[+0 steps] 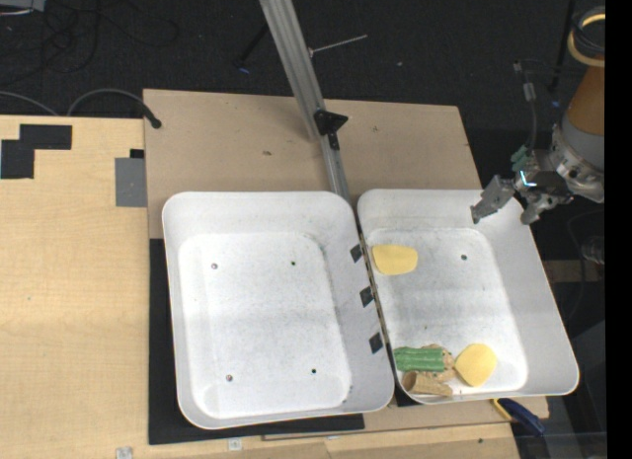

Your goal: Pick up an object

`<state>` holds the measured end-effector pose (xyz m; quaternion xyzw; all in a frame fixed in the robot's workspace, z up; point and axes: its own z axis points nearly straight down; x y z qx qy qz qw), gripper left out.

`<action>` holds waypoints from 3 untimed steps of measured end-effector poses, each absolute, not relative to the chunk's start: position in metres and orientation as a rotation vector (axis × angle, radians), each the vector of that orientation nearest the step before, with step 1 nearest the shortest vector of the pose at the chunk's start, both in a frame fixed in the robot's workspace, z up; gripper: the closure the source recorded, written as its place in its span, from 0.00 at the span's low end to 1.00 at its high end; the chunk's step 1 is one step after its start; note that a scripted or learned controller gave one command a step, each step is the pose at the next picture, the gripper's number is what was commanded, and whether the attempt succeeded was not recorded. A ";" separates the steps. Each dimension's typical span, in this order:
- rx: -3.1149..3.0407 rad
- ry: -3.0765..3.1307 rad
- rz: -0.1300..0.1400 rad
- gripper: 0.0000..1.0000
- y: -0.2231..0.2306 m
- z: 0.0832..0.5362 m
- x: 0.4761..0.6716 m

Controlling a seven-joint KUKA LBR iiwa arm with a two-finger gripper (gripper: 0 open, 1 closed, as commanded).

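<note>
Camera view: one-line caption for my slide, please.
Gripper hangs over right bin holding nothing; yellow pieces, green toy inside.

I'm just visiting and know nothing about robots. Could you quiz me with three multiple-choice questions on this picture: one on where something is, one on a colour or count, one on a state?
1. Where does the green object lie?
A. left bin
B. right bin, near edge
C. on the wooden bench

2. How many yellow objects lie in the right bin?
A. one
B. two
C. four

3. The gripper is:
A. above the right bin's far right corner
B. pressing into the left bin
C. lifting the green object

Answers: 1 B, it lies by the near rim. 2 B, one near the divider, one by the green object. 3 A, it hangs at that corner, holding nothing visible.
</note>
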<state>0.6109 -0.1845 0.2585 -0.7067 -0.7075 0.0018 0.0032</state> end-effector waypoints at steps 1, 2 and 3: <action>-2.216 -2.224 0.003 0.00 -0.184 0.261 0.612; -2.217 -2.218 0.006 0.00 -0.182 0.218 0.612; -2.215 -2.218 0.006 0.00 -0.183 0.165 0.621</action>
